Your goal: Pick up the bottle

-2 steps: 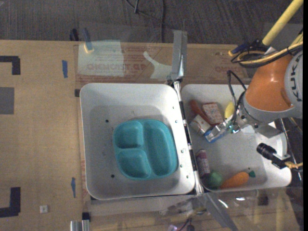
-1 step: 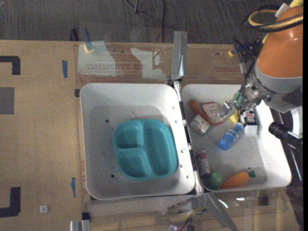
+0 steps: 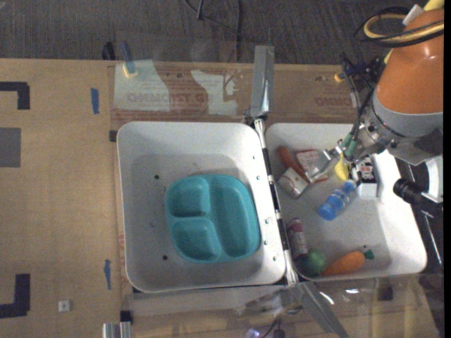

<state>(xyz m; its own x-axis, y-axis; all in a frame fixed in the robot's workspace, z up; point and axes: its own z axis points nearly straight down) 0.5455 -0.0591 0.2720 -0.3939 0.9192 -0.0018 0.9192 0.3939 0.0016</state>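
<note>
Clear glossy plastic bottle [image 3: 336, 201]

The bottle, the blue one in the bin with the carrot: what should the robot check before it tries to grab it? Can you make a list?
1. Bottle in plain sight in the right bin: ok.
2. Nothing lying on top of the bottle: ok.
3. Room around it: ok, the small box and the carrot lie apart from it.
4. Gripper right over the bottle: not ok, it sits up and to the right of it.
5. Gripper lined up across the slanted bottle: cannot tell.
6. Bottle already held: not ok, it lies on the bin floor.
</note>
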